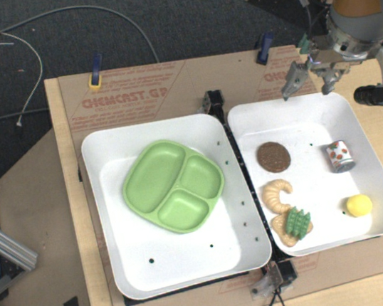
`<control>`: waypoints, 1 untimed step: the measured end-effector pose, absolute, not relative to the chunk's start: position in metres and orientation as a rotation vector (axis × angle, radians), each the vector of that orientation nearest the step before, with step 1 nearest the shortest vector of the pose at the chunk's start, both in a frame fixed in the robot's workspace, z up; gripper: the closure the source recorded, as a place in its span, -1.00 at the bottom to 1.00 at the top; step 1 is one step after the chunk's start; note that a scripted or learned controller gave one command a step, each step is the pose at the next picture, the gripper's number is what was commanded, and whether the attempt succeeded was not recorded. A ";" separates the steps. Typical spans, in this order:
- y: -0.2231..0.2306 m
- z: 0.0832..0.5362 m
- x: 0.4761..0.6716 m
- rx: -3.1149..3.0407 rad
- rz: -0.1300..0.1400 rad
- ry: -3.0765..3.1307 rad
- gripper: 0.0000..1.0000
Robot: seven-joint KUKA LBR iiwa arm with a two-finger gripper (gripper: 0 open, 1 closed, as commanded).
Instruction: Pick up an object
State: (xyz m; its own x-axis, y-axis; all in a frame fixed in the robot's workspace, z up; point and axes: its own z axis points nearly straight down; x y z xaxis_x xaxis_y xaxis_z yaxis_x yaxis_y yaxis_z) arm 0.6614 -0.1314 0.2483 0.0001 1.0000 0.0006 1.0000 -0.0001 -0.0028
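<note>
While hanging above the far rim of the right bin (368,129), gripper (309,82): spread wide, carrying nothing. Lying in that bin: brown cookie (273,156), near the divider; croissant (277,194), just below it; green leafy piece (297,223) resting on a tan pastry (284,231); red-and-white can (339,155), on its side toward the right wall; yellow ball (358,205), near the front right corner. Sitting in the left bin (108,198): green divided plate (173,185). Step judged: approaching, no target yet engaged. Next move calling for picking one item, likely the cookie as nearest, then descending and closing.
</note>
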 end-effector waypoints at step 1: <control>-0.131 0.249 0.662 -2.220 0.001 -2.221 -1.00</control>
